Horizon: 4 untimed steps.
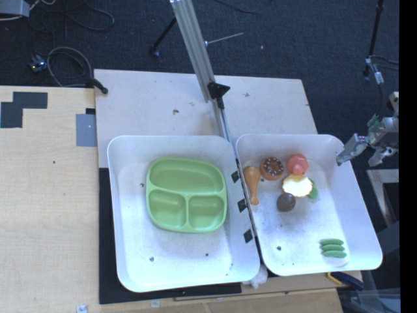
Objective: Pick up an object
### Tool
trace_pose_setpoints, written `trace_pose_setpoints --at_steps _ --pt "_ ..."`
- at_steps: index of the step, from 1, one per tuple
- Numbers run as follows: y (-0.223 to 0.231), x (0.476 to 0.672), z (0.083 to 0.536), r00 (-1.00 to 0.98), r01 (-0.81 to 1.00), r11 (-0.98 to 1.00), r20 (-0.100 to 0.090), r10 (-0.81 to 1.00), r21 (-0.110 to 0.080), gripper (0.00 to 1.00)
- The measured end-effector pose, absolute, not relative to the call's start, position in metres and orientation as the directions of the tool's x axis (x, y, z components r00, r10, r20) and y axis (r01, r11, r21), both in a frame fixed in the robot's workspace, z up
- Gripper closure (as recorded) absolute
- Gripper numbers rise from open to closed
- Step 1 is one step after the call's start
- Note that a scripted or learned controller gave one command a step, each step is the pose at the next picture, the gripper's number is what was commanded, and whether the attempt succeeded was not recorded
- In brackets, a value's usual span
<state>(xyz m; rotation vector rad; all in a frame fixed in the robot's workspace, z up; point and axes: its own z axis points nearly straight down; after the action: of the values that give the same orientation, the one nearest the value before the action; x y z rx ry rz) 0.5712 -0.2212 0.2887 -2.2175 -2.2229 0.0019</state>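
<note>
Currently the gripper (355,150) hovers at the right bin's (365,214) far right rim, apparently empty; finger spacing cannot be told. Approach step, by estimate: next, move left and descend over the doughnut (272,167) cluster.

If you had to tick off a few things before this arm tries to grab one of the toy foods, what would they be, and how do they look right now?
1. Toys lie in the right bin: ok.
2. Pea pod lies apart from the others, easy to single out: ok.
3. Donut, tomato and drumstick crowd together: not ok for a clean grab.
4. Gripper is at the bin's right rim, not above any toy: not ok.
5. Gripper carries nothing: ok.
6. Green plate lies in the left bin, out of the way: ok.
</note>
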Motion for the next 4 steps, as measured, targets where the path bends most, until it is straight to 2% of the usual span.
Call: trace_pose_setpoints --at_steps 1,2,3,4 --pt "-0.221 0.571 0.289 -0.004 1.000 0.004 0.000 1.000 -0.002 0.00" --pt "-0.213 0.571 0.243 -0.003 1.000 0.003 0.002 1.000 -0.006 0.00" --pt "-0.213 0.579 0.194 -0.001 1.000 0.001 0.002 1.000 -0.006 0.00" --pt "-0.209 0.572 0.148 0.000 1.000 0.000 0.003 1.000 -0.007 0.00"
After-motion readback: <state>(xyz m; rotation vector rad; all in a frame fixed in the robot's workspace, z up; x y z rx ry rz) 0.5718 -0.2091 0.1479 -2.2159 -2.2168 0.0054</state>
